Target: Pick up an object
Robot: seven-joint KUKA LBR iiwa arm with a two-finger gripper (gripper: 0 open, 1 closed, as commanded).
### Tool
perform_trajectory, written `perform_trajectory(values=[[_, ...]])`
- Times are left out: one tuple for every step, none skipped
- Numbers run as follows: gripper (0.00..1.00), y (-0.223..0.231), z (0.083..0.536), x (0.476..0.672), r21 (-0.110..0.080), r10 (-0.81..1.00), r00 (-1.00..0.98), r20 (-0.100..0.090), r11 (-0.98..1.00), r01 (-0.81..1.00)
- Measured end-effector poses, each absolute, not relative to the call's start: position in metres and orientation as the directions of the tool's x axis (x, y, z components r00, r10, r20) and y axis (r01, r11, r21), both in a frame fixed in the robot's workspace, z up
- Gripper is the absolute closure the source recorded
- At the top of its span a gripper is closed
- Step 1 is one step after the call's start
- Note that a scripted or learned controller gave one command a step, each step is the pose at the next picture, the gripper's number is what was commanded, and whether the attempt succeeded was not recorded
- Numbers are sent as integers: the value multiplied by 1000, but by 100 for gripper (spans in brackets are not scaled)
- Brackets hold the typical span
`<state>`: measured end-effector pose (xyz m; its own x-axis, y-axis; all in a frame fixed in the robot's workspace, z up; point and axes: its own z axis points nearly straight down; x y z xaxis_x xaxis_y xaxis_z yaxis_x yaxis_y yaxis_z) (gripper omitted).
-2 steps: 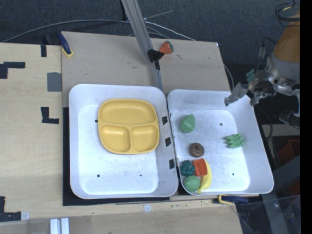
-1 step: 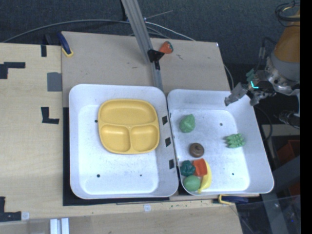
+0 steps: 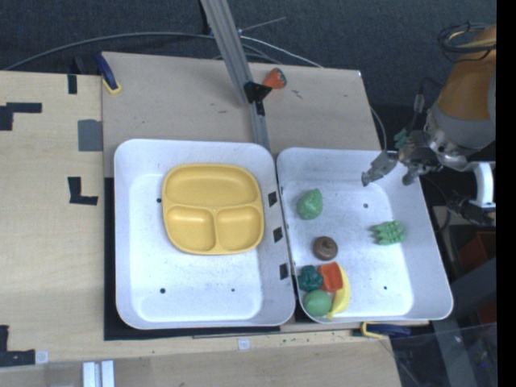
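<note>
My gripper hangs open over the upper right edge of the right bin, with nothing between its fingers. Below it in that bin lie a green leafy toy, a small green spiky piece and a brown round piece. A cluster sits at the bin's front left: a dark teal piece, a red block, a green ball and a yellow banana.
The left bin holds a yellow divided plate. A grey pole rises behind the bins, with an orange clamp at its base. The arm's orange wrist stands to the right of the right bin.
</note>
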<state>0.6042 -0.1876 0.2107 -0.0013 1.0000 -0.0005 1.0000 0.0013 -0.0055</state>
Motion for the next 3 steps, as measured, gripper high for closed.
perform_trajectory(values=[[0, -188, 167, 601, -6, 1000, -1, 0, 1, 1000], [0, -188, 102, 602, -7, 1000, -2, 0, 2, 1000], [100, -187, 116, 604, -2, 1000, -3, 0, 3, 1000]])
